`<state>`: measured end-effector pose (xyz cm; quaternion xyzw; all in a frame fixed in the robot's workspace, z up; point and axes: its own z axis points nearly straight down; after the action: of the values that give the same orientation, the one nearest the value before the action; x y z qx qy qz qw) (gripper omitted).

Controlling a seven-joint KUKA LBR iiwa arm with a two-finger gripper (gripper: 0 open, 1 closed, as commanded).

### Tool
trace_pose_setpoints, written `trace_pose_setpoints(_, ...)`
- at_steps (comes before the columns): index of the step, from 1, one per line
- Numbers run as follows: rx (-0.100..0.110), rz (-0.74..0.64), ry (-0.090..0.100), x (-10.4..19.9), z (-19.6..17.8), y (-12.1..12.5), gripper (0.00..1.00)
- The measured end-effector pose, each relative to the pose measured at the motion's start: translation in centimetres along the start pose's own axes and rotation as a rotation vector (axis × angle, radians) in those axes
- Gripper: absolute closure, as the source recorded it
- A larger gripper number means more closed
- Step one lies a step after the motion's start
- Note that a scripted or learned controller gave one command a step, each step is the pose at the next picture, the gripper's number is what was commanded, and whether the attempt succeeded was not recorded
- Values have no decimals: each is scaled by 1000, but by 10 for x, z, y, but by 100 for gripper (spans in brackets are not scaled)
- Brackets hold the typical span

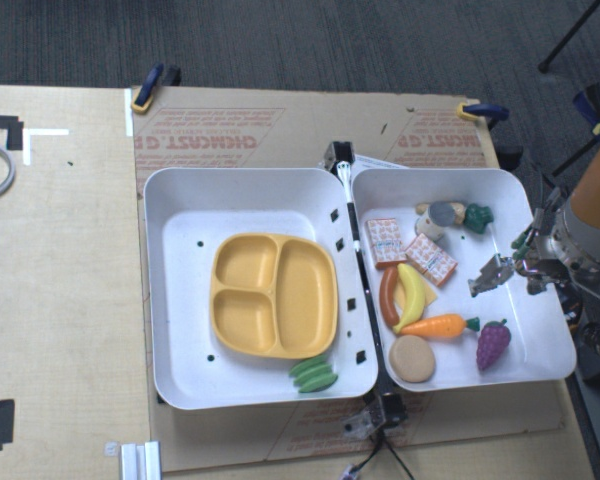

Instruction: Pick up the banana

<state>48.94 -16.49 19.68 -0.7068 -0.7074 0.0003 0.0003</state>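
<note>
A: Lying untouched in the right bin (540,360), the banana (412,296) has not been picked up yet, so nearly all of the task is left.

B: Where exactly does it sit?

A: Toward the left side of that bin, curved, just beside a red sausage (388,296) on its left. A carrot (435,327) lies right below its lower end, and two small printed cracker packs (408,248) sit just above it. Nothing pins it from above, as far as I can judge.

B: And the gripper (492,276)?

A: It hangs over the right part of the same bin, well apart from the banana, with the purple grapes (493,344) below it. The arm (590,218) comes in from the right edge.

B: Is it holding anything?

A: Nothing shows between its fingers. They look spread apart, though at this slant and size the tips are hard to make out, so I say that with some caution.

B: So what remains?

A: My reading: travel left across the bin, come down over the banana, close, and lift
</note>
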Motion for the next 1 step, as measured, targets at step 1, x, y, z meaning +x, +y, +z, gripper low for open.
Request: trace_pose_setpoints(1, 0, 105, 1, 47, 76, 22, 0)
